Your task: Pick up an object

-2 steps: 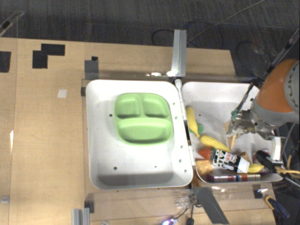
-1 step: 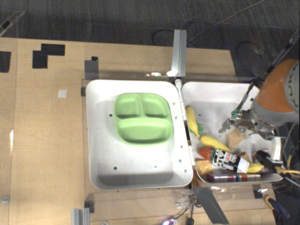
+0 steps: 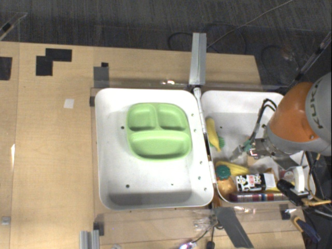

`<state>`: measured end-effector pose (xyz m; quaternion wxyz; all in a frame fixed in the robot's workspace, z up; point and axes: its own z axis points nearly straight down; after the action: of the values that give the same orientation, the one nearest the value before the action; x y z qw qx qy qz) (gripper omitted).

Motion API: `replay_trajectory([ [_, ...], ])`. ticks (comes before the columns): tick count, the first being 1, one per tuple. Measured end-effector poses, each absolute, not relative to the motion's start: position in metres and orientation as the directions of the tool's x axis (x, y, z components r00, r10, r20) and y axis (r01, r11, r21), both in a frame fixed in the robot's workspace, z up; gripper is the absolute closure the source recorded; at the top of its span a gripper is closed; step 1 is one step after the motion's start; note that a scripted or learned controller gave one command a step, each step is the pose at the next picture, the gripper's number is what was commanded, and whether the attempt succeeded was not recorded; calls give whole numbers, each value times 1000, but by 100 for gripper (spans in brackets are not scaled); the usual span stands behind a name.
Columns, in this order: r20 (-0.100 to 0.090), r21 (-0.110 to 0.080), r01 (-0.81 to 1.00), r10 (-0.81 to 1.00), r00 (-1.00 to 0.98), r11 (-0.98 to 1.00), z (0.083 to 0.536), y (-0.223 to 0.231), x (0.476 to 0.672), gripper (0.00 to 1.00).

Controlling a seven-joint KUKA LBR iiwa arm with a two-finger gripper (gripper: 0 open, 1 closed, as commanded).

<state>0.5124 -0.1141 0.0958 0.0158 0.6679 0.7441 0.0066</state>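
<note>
Pincer of the grey arm hangs low inside the right bin, reaching in from the right below the orange band; whether it is open or closed I cannot tell, and nothing is plainly seen gripped in it. Beneath everything, the light wooden bench spreads wide to the left, with black square marks near its far edge, and beyond it lies dark grey carpet crossed by a black cable. A metal post stands at the seam between the two bins. Left bin, the larger white expanse, carries a green divided plate set near its middle. Along the right bin's near wall lies a dark bottle with a printed label, just below the pincer. A yellow banana-shaped piece leans along that bin's left wall, a green-and-yellow toy rests in the near left corner, touching a small orange round piece
</note>
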Motion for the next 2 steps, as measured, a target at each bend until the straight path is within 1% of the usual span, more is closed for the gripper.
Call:
replay_trajectory([
  [1,-26,35,941,941,-337,338,97,-110,498,0],
  [2,-2,24,995,995,101,-101,95,-97,538,0],
])
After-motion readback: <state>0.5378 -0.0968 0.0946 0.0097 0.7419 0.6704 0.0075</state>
